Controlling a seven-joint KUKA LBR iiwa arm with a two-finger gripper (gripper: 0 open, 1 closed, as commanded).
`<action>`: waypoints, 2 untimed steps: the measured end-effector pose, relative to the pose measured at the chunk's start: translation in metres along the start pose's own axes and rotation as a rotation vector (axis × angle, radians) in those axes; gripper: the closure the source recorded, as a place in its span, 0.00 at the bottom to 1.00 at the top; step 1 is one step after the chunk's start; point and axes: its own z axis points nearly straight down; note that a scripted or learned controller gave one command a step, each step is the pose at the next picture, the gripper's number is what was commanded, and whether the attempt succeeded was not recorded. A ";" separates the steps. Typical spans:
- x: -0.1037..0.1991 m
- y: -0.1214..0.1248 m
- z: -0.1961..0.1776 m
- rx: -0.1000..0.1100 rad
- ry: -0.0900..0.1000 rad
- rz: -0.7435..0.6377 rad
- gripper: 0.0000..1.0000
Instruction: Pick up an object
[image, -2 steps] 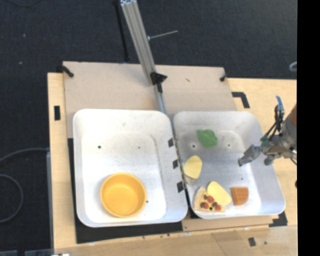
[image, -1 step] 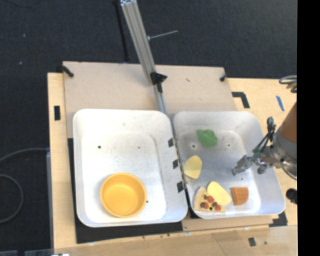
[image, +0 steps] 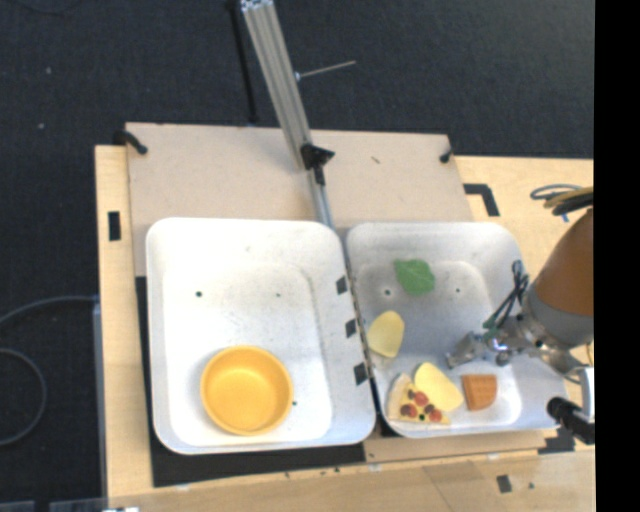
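From the camera view, the arm reaches into the right bin (image: 440, 240) from the right, and the end effector (image: 470, 350) sits low over the bin floor with nothing visibly between its metal tips. How wide it stands I cannot tell at this size, so whether it is set for a grasp stays unsettled.

The step in hand looks like the approach: the end effector is down among the objects but nothing is lifted yet. Just below and to the right of it lies an orange block (image: 480, 391), the nearest candidate. Below and to the left rests a pale yellow wedge (image: 437, 386), touching a flat piece with red spots (image: 415, 404). Further left is a yellow rounded piece (image: 386, 333), and above and to the left a green lump (image: 414, 276), well apart. The yellow bowl (image: 246, 389) sits far left in the left bin (image: 240, 250).

The next move likely calls for a short shift toward the orange block, centring on it before closing. The block looks small, squarish and solid, with flat sides that should take a pinch well.
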 end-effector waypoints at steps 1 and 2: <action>-0.001 0.003 -0.015 -0.010 -0.002 0.004 1.00; -0.010 0.000 -0.072 -0.008 -0.003 0.004 1.00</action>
